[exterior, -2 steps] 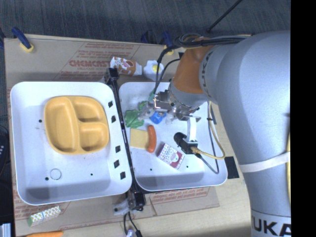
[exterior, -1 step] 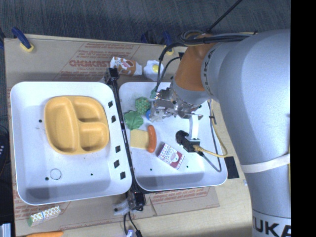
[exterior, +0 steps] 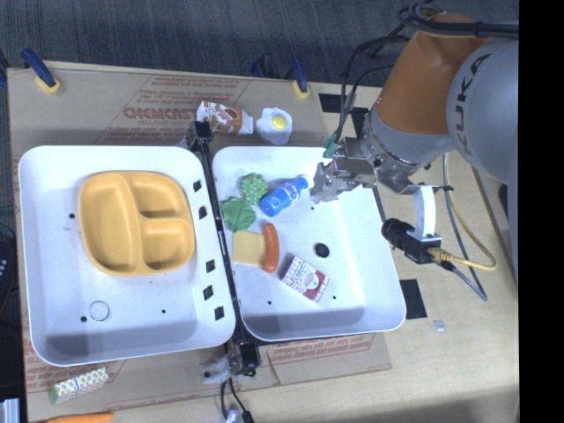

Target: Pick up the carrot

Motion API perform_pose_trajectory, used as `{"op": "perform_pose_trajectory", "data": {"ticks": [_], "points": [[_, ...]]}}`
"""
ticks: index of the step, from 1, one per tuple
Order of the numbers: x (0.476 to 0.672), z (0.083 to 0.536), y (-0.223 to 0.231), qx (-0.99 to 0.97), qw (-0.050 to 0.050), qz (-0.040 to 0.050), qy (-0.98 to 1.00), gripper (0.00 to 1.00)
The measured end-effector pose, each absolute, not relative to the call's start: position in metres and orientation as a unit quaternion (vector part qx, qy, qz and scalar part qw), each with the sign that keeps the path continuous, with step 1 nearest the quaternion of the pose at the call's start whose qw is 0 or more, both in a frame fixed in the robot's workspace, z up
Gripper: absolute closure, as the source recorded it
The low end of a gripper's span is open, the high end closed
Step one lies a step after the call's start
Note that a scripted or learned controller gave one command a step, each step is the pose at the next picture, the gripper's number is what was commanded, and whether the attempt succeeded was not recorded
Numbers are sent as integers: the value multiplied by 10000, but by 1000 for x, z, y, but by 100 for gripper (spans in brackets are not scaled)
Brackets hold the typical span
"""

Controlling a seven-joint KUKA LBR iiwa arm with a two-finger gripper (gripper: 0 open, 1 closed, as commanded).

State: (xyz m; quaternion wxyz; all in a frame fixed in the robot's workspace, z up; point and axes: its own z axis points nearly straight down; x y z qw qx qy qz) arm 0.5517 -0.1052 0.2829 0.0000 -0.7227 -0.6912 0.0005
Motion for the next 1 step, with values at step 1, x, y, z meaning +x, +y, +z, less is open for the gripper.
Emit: {"op": "perform_pose_trajectory", "data": {"ticks": [1], "points": [[559, 319, -155, -7604, 7, 11, -6495, 100]]}}
